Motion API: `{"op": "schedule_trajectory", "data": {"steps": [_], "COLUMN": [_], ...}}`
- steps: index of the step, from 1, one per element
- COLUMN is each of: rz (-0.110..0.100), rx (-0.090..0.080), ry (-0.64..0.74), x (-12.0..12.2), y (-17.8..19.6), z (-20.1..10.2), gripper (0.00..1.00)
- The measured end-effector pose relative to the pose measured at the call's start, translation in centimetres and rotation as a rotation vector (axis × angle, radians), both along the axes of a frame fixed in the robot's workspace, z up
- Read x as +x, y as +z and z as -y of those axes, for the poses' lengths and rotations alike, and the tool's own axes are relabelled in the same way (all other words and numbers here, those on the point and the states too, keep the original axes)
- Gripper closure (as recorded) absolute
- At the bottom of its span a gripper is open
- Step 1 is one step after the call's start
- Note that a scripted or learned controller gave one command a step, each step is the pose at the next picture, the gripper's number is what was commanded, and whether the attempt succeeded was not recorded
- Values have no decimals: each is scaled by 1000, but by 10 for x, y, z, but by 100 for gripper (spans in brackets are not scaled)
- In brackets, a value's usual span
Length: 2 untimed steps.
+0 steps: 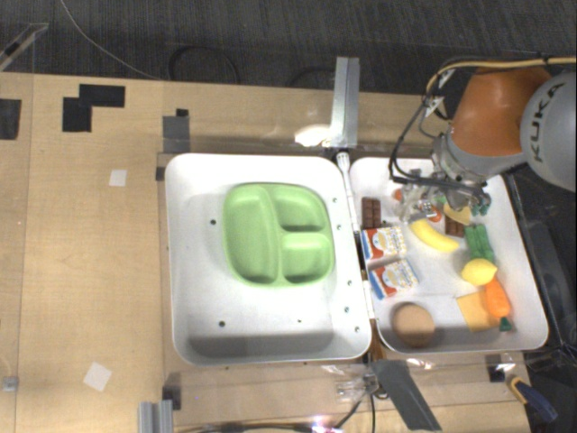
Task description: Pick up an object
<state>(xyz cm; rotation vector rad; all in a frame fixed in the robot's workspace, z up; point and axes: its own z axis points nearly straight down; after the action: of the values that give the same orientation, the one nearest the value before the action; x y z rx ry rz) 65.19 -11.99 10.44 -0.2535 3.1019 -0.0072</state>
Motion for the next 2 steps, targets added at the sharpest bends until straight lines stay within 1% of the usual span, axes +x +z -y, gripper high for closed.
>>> {"op": "schedule_trajectory", "data": {"steps": [1, 2], "rz": [-13, -17], "rx": [-6, -4], "ry": [303, 303], "x": [7, 7], "y": [113, 111], "z": [21, 20], "gripper": [100, 0]}}
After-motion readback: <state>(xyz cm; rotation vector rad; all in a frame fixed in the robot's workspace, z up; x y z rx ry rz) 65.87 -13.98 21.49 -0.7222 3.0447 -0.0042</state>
